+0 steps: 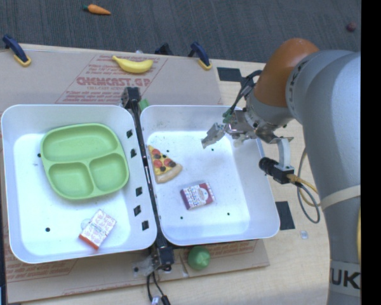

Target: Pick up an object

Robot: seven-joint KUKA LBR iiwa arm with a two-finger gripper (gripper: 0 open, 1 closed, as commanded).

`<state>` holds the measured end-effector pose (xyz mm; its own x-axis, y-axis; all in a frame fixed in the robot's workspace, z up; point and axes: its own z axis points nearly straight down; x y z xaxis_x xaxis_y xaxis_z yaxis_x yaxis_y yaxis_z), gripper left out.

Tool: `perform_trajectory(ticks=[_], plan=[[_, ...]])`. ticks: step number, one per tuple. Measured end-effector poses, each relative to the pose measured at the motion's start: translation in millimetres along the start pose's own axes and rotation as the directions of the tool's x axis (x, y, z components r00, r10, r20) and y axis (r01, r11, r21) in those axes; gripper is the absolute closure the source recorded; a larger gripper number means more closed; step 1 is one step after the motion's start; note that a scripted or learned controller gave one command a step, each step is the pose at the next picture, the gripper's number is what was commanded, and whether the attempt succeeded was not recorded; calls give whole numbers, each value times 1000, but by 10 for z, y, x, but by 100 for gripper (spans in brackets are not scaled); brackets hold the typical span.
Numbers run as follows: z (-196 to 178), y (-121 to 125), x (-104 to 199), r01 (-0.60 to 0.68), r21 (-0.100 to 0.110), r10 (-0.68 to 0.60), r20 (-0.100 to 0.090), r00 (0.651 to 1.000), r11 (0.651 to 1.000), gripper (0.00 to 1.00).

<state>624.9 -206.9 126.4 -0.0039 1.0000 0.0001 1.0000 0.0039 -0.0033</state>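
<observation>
I watch the grey arm reach in from the right and hang its gripper (pixel 214 135) over the upper middle of the right bin (pixel 260 199), above bare white floor; I cannot tell from this slant how the gripper stands, and nothing shows in its grasp.

Two candidates lie in that bin. A pizza slice toy (pixel 163 162) rests near the left wall, close to the divider between the bins. A small red packet (pixel 197 196) lies flat nearer the middle, below and slightly left of the gripper, apart from the pizza slice toy and from every wall.

In the left bin (pixel 13 183) sit a green divided plate (pixel 84 160) and a red-and-white carton (pixel 96 228) near the front edge. A toy banana (pixel 133 63) lies on the cardboard (pixel 178 75) behind the bins, and a green ball (pixel 199 257) sits on the counter at the front edge.

My judgement is that the red packet is the cleaner target, since it stands free with room on all sides. To do this well I would centre over it first, turn the wrist so the grip crosses its shorter side, then descend straight down until just above the floor before closing. The packet looks thin and flat, so a shallow descent would likely close on air, and an off-centre one may nudge it away.
</observation>
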Motion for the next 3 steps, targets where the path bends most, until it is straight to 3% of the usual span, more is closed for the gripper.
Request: perform_trajectory(ticks=[1,2,3], plan=[[-158,322,-37,1,-3,-1,-1,1000,1000,0],[-553,-537,-42,1,-2,-1,1,1000,1000,0],[-524,-1490,405,2,1,-2,0,1000,1000,0]])
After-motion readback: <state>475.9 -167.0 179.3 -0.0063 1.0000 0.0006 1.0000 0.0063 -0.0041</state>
